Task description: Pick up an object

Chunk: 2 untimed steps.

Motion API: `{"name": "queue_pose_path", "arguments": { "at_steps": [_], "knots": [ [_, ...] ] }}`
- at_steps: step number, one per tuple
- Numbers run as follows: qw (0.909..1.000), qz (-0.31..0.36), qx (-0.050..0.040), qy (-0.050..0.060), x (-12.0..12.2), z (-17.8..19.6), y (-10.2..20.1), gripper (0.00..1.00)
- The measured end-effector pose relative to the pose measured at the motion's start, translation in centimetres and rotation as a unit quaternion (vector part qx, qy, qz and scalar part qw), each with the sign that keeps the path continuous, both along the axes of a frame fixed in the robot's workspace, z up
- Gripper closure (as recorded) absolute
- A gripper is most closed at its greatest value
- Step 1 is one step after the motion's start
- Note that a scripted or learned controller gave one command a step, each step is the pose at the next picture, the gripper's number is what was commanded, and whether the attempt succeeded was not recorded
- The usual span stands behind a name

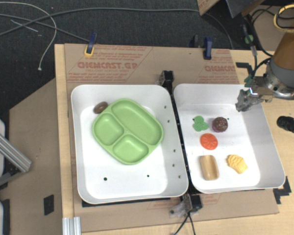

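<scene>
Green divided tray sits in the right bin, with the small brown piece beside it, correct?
No. The camera view shows the green divided tray in the left bin, with the small brown piece beside it.

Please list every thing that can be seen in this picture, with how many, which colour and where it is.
left bin: 1, white, left half of bench
right bin: 1, white, right half of bench
divided plate: 1, green, in left bin
small oval object: 1, brown, left bin, by plate's upper left
leafy toy: 1, green, right bin
round toy: 1, dark purple, right of leafy toy
tomato-like toy: 1, red-orange, right bin centre
bread-like toy: 1, tan, right bin front
ridged toy: 1, yellow, right of bread-like toy
clamps: 2, blue, bench's far edge
hand: 1, grey, over right bin's far right corner
</scene>
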<state>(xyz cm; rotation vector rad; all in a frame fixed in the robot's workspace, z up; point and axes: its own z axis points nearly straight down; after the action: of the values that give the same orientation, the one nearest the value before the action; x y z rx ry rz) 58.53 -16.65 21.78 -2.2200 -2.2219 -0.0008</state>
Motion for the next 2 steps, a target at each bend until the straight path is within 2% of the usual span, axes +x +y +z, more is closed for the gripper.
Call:
{"name": "queue_pose_path", "arguments": {
  "at_steps": [2],
  "knots": [
    [1.0,0.001,0.0,-0.001,-0.2,1.7,9.5,1.0]
  ]
}}
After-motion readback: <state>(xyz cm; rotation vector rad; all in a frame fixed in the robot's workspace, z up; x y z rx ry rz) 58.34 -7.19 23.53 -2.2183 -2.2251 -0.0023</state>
